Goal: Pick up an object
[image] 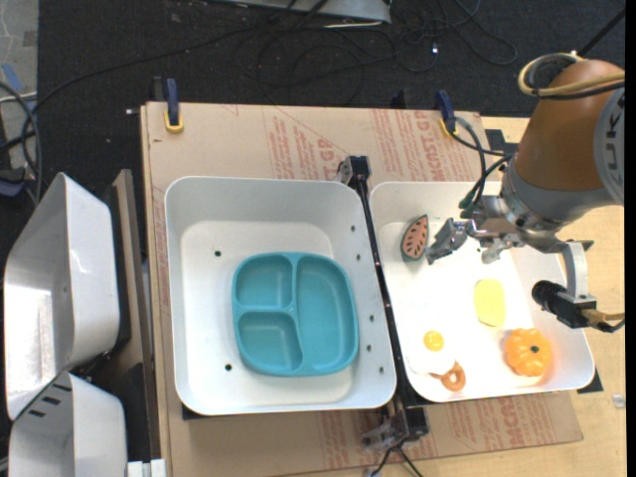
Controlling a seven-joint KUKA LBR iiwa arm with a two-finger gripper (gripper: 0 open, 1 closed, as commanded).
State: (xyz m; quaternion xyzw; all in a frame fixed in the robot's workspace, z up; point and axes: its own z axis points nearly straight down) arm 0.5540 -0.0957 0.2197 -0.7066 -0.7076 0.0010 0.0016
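Jaws (pixel 445 240) hang just right of the watermelon slice (pixel 414 238) in the right bin (pixel 566 391); hard to say if they're spread or holding anything. I'd line up square over that slice before closing.

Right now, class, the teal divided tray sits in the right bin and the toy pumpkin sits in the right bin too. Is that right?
One thing is wrong: the teal divided tray sits in the left bin, not the right one. The toy pumpkin does sit in the right bin. The camera view shows both.
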